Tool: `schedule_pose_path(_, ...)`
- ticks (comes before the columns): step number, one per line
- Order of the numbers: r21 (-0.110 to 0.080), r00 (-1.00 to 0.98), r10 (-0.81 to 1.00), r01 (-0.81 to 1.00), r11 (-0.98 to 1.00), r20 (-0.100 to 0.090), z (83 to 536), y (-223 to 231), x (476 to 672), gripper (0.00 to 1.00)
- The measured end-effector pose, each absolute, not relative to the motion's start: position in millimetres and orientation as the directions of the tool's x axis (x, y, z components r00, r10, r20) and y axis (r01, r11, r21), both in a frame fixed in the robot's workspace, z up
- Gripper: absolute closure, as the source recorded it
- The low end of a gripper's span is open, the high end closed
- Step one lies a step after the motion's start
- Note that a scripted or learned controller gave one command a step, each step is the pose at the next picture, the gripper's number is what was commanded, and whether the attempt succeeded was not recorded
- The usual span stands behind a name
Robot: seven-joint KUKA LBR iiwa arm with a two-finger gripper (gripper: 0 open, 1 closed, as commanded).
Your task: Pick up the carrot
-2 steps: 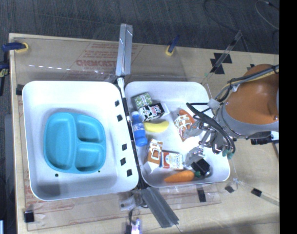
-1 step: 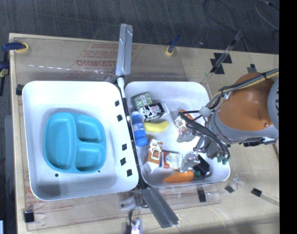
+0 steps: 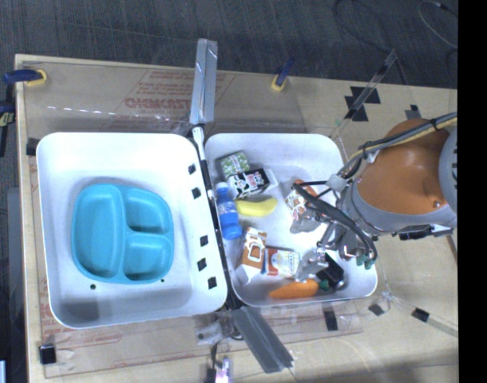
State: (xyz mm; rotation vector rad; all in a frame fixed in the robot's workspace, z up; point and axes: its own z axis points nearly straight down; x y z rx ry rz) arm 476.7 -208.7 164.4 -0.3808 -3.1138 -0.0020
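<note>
A blue divided tray (image 3: 122, 231) sits in the left bin (image 3: 60, 158). In the right bin (image 3: 323, 144), beyond a banana (image 3: 257, 207) and cartons, the carrot (image 3: 294, 290) lies flat against the near wall. It looks light, stiff and smooth, so a grasp across its thick middle seems safest. The gripper (image 3: 326, 271) hangs just beside it; whether it is released or clenched, I cannot tell.
</note>
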Motion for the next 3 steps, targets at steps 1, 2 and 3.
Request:
schedule_pose_path(1,0.0,-0.975,0.222,0.222,0.975,0.002,183,-209,477.5,0.0)
schedule_pose_path(2,0.0,-1.0,-0.022,-0.022,1.0,-0.001,194,-181,485.3,0.0)
schedule_pose_path(3,0.001,-0.985,-0.172,-0.172,0.985,0.001,228,-129,525.8,0.0)
